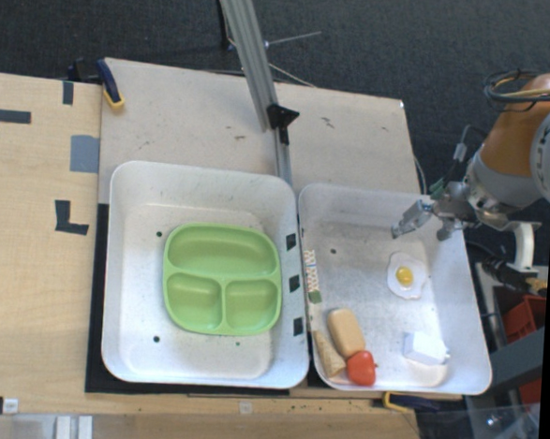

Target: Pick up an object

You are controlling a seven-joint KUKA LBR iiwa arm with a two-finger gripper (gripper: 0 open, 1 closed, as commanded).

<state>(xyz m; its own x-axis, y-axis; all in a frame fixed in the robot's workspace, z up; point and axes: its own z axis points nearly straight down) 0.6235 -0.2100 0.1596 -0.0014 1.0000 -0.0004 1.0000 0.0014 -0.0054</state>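
Observation:
In the right bin [351,210] lie a fried egg [404,276], a tan bread roll [346,331], a red tomato [361,368], a brown stick-like piece [327,352] and a white object [425,350]. My gripper [425,221] hangs at the right bin's upper right, above and slightly right of the egg, apart from it. Its two grey fingers are spread, with nothing between them. The left bin [132,251] holds a green divided plate [222,278].
A metal pole [257,72] slants down from the top to the seam between the bins. A blue and yellow clamp [109,82] sits at the bench's far left corner. Red gear [524,316] stands beyond the right bin's edge.

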